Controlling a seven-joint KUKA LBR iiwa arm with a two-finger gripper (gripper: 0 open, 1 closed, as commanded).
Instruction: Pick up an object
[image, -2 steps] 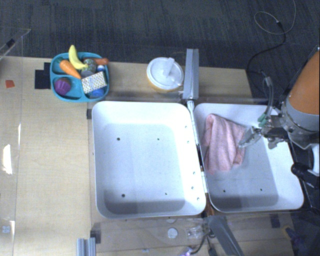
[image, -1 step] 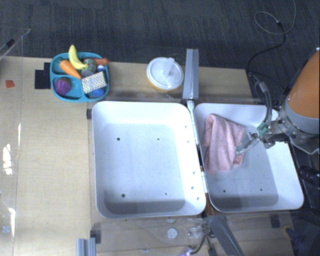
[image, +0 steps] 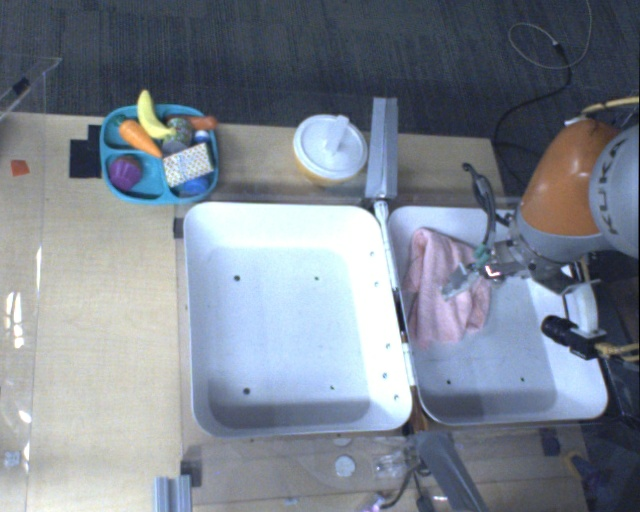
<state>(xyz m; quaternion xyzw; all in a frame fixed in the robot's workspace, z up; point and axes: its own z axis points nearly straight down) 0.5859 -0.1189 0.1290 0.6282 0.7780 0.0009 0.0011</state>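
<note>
A crumpled pink cloth (image: 440, 285) lies in the right bin (image: 520, 390), against its left wall. My gripper (image: 462, 283) is low over the cloth's right side, its fingers (image: 456, 289) pointing left and touching or pressing into the fabric. The grey arm with its orange band (image: 565, 180) reaches in from the right.
The left bin (image: 290, 315) stands beside the right one, with a grey divider bar (image: 380, 150) behind their shared edge. A blue tray of toy food (image: 160, 150) and a white lidded cup (image: 330, 148) sit on the bench behind the bins. Cables hang near the arm at right.
</note>
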